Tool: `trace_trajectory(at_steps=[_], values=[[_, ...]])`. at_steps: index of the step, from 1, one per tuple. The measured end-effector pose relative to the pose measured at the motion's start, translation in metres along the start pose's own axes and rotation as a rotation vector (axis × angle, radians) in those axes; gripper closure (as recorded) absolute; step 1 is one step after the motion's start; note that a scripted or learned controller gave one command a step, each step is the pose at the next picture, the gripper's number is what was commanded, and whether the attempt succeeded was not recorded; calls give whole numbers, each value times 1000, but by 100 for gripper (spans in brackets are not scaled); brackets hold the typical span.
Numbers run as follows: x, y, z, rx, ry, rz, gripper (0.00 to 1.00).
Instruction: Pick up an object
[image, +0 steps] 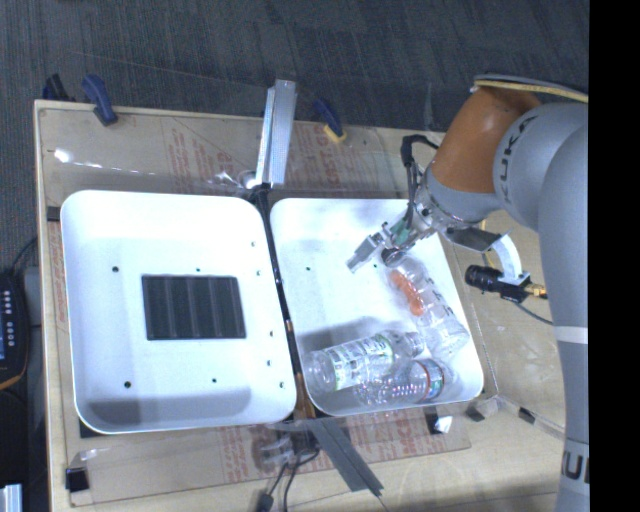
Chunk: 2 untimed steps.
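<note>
The jaws (385, 247) hang above the clear bottle with an orange label (425, 300); whether they're released or clenched, I cannot tell. Slick plastic may roll away.

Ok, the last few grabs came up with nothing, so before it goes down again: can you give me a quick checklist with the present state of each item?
1. Gripper over the right bin, where the bottles are: ok.
2. Something between the fingers: not ok, nothing seen there.
3. Fingers open wide enough for a bottle: cannot tell.
4. Target right under the gripper: not ok; the orange-label bottle lies beside it, toward the bin's right wall.
5. Bottles apart from each other: not ok; the two clear bottles lie bunched at the near wall.
6. Left bin out of the way: ok.
</note>
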<state>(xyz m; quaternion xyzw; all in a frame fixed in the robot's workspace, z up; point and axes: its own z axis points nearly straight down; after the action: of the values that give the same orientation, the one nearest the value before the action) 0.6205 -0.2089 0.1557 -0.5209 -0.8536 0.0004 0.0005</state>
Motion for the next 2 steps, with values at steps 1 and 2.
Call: trace_trajectory(at_steps=[1,2], values=[[17,-34,-1,1,1,-33,0],[17,-34,-12,0,0,-36,100]])
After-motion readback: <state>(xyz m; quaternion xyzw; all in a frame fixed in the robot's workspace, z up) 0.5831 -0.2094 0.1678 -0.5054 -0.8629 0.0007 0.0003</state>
